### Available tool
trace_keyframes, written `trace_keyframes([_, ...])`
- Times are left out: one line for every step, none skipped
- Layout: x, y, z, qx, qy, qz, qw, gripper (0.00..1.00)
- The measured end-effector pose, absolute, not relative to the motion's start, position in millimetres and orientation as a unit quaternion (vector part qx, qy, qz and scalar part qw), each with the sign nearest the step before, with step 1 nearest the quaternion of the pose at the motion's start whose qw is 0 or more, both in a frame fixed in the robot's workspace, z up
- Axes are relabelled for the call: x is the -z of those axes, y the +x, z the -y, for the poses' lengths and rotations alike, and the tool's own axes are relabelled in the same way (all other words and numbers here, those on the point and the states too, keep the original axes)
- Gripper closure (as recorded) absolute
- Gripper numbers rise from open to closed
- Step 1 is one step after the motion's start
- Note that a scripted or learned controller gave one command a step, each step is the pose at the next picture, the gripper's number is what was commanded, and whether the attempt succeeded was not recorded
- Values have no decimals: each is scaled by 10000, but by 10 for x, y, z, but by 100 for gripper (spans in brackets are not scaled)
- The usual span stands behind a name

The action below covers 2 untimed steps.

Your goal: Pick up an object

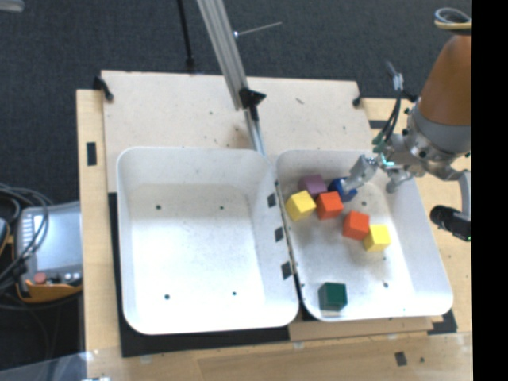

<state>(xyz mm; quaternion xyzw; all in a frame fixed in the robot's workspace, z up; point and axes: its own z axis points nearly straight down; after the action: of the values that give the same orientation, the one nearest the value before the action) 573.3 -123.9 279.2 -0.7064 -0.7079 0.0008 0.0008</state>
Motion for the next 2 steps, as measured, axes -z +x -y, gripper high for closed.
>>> trace_keyframes([-2808,5739,1242,4,-7069,7073,-6,0])
trace_keyframes([-2375,5688,1236,-14,-7076,7066,3,0])
